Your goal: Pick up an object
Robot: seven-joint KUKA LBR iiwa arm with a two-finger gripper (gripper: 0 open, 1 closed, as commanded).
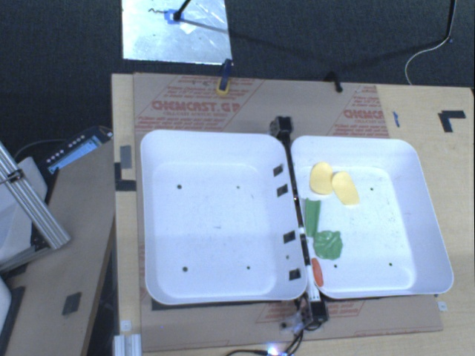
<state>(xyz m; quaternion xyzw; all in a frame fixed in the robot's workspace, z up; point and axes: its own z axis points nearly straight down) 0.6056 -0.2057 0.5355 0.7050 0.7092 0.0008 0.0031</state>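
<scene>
From here I cannot tell what the two yellow pieces (333, 183) in the right bin (415, 199) are. The small orange thing (318, 272) at its left wall is too tiny to name. The metal frame (26, 206) is cut off by the left edge.

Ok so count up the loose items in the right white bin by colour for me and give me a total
Yellow: 2, the round flat yellow piece and the oval yellow piece beside it
Green: 2, the long dark green strip and the crumpled light green piece
Orange-red: 1, the small orange-red piece by the bin's left wall
Total: 5, all in the right white bin
</scene>
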